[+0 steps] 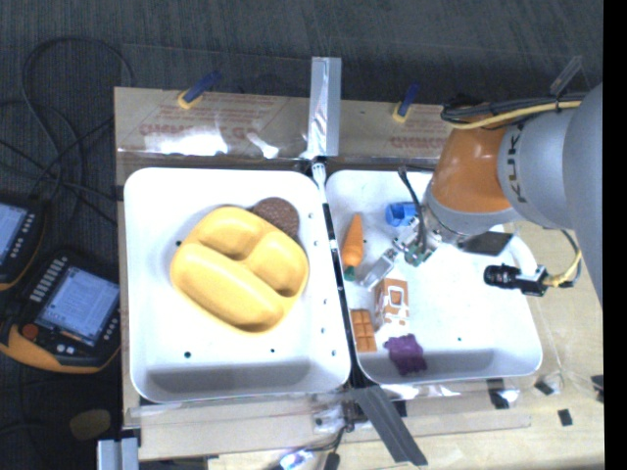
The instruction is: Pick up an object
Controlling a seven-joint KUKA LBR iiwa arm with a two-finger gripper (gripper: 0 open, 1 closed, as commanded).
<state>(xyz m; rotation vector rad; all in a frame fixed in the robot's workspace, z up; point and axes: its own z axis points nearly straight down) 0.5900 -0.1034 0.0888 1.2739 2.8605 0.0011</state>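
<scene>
Pincer (416, 248) low in right bin (490, 355), near blue thing (398, 212). Cannot tell if open or shut. Best go straight down, squeeze gently, lift slow.

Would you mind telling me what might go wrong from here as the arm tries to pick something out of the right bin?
1. The end effector sits low among crowded items: the blue piece, orange carrot and small printed box lie near each other, so it may nudge or catch the wrong one.
2. The carrot lies against the right bin's inner wall, leaving little room for a grasp.
</scene>
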